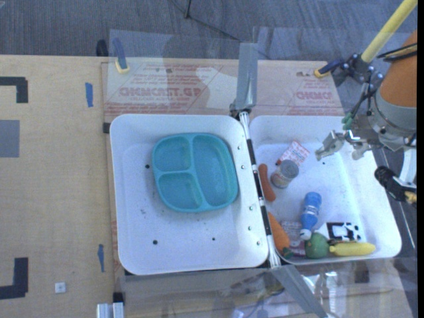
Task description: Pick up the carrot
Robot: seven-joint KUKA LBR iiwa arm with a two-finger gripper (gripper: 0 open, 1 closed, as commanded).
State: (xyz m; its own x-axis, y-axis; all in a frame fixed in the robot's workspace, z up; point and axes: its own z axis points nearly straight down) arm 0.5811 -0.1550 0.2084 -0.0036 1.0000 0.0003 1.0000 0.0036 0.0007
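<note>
Tapered orange carrot (278, 234) along the right bin's (391, 234) left wall; metal pincer (341, 144) spread, unladen, near its far-right corner.

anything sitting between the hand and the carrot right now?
Yes. The hand hovers at the right bin's upper right; the carrot lies against the bin's left wall near the front. The small can and blue bottle lie roughly between them. From above, nothing visibly covers the carrot.
</note>
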